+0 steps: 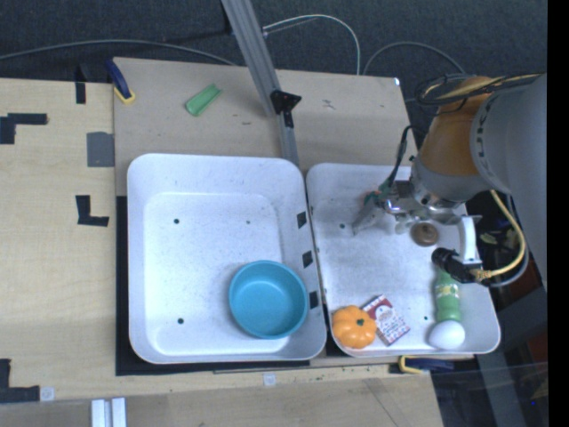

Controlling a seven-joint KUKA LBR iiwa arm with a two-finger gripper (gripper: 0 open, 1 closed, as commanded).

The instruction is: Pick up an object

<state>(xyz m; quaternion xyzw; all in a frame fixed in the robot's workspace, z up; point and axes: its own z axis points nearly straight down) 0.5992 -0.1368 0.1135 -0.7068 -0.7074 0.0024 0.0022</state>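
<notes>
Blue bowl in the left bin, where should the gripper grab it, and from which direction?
Take the blue bowl by its rim, coming straight down from above. It sits upright, mouth up, and looks too wide to span, so pinching the thin wall is probably best. Choose the rim's upper-left arc, because the lower-right side sits close to the corner walls of the left bin.

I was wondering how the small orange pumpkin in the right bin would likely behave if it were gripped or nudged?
The orange pumpkin looks rounded, so it would probably roll when nudged. It sits in the near left corner of the right bin, whose walls may stop it. It is small beside the blue bowl, so it is likely light.
</notes>
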